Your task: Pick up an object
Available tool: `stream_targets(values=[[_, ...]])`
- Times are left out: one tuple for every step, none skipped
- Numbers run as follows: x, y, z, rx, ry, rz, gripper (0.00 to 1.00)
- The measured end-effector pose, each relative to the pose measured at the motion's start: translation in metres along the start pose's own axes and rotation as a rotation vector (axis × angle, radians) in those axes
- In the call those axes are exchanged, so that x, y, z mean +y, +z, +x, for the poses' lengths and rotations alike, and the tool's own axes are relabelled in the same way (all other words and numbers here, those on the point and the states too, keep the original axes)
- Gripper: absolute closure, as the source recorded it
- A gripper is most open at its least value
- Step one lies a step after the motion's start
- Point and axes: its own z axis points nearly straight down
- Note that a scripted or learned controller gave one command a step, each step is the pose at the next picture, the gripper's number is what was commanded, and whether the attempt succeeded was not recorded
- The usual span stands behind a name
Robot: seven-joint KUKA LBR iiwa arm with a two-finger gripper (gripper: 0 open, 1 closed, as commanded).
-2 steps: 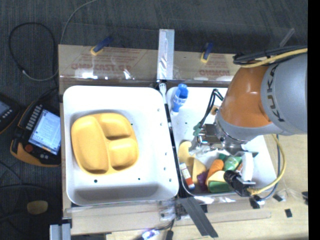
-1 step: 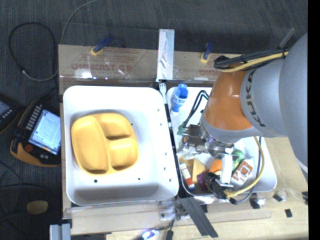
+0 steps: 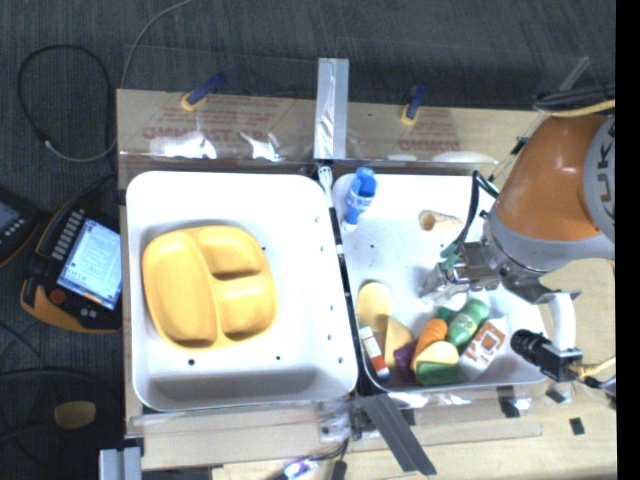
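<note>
The end effector (image 3: 447, 268) hangs in the right bin (image 3: 400, 243) just above the carrot (image 3: 432, 332); its grip I cannot tell.

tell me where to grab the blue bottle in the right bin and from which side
Grip the blue bottle across its clear body, just below the blue cap, coming straight down from above. It lies tilted against the bin's left wall, so a side approach from the left looks blocked; the fingers would probably best close across its narrow width, with bare bin floor on its right giving room.
</note>
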Motion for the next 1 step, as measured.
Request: stream_targets(values=[[0.0000, 0.0001, 0.0004, 0.001, -0.001, 0.000, 0.00]])
